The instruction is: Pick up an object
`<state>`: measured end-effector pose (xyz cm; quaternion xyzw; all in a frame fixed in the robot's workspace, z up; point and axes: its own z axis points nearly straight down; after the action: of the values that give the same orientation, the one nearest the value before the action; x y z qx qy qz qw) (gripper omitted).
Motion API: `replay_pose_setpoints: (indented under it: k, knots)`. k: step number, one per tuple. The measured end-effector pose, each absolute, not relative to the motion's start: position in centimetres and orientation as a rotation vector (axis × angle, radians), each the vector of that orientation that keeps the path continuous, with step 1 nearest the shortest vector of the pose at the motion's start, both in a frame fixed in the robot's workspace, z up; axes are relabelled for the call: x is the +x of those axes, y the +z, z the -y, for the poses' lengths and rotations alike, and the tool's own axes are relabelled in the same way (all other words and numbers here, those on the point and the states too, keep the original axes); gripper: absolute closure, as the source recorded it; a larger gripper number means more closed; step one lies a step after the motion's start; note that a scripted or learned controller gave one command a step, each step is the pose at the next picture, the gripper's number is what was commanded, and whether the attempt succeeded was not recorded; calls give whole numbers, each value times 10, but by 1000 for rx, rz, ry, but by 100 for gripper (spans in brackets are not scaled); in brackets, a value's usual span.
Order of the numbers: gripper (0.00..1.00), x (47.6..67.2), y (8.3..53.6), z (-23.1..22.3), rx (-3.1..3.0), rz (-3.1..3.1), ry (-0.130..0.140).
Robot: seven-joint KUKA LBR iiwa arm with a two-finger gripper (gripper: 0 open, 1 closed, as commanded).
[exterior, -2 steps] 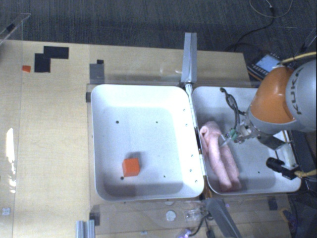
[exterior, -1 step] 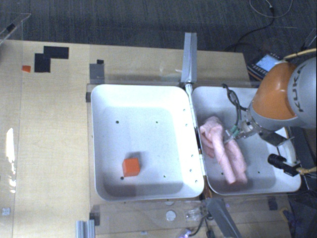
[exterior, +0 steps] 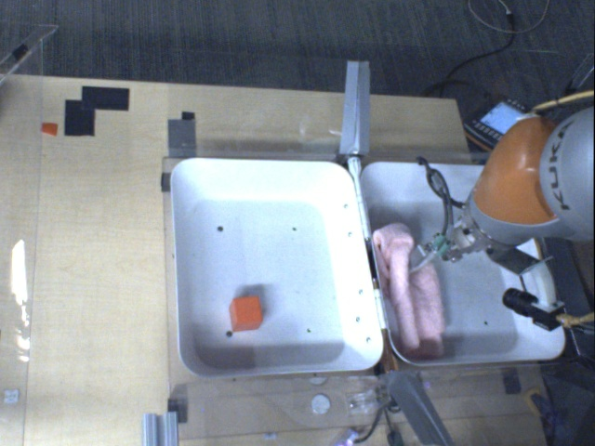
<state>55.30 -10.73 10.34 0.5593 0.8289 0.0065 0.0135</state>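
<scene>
The bench (exterior: 93, 277) was the largest thing under me, pale wood running from the left edge to beneath both bins. On it sat the 2 white bins, side by side and touching along a metal divider (exterior: 356, 110) that stood up at their far end. The left bin (exterior: 279, 184) was the wider of the 2; the right bin (exterior: 483, 342) lay under my arm.

My arm (exterior: 535, 175) came in from the right, its orange band bulging over the far right part of the right bin. My pincer (exterior: 444, 246) hung low inside that bin, near its middle, just right of the cloth. I could not tell how wide it stood, as the wrist hid most of it, and I saw nothing between its tips.

The pink cloth (exterior: 409, 291) lay rolled long along the left wall of the right bin, from about mid-bin to the near edge. It was just beside my pincer; whether they touched I could not tell.

The orange block (exterior: 246, 312) sat alone in the near left part of the left bin, well apart from me.

Black tape (exterior: 93, 108) marked the bench's far left, with 1 tiny orange square (exterior: 49, 129) beside it.
</scene>
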Motion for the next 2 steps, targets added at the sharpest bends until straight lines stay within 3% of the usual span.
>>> replay_pose_setpoints:
  k: [1, 2]
  knots:
    - [0, 548, 91, 92, 1726, -2603, 12]
    - [100, 552, 104, 91, 1719, -2597, 20]
